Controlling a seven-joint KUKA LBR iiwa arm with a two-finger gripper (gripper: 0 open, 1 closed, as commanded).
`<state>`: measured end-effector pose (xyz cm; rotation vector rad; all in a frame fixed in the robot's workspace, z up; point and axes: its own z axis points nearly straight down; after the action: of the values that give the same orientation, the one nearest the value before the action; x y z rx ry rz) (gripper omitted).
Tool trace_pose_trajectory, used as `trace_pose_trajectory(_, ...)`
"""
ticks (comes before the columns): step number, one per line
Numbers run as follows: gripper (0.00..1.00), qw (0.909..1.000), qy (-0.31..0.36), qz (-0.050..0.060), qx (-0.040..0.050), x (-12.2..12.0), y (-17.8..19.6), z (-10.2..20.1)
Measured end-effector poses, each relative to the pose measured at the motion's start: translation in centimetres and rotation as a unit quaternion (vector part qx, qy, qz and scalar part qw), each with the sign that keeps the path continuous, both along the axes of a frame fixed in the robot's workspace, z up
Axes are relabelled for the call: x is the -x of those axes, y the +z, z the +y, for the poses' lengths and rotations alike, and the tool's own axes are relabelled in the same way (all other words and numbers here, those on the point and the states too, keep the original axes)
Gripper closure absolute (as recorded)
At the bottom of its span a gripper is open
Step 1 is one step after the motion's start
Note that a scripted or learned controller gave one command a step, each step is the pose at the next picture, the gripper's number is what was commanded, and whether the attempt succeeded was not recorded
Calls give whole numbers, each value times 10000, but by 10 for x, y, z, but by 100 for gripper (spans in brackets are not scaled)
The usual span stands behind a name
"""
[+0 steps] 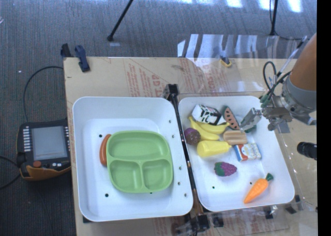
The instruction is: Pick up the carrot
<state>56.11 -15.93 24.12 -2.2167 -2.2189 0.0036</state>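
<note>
Hovering above the right bin (279,150), end effector (252,120) finger spacing unclear, carrot (257,189) untouched

You see an orange carrot (256,190) with a green top, a light green tray (139,160), yellow bananas (205,128), a purple berry (225,169), and white bins (85,126).

Robotics lab: teach pendant (45,150) on carpet, tripod legs (135,3), clamped plywood bench (124,77).
</note>
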Motion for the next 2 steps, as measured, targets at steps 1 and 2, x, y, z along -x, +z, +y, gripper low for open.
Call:
trace_pose_trajectory(1, 0, 9946, 1037, -31, -5, 30, -144, -25)
trace_pose_trajectory(2, 0, 9655, 2606, -6, -20, 86, -157, -53)
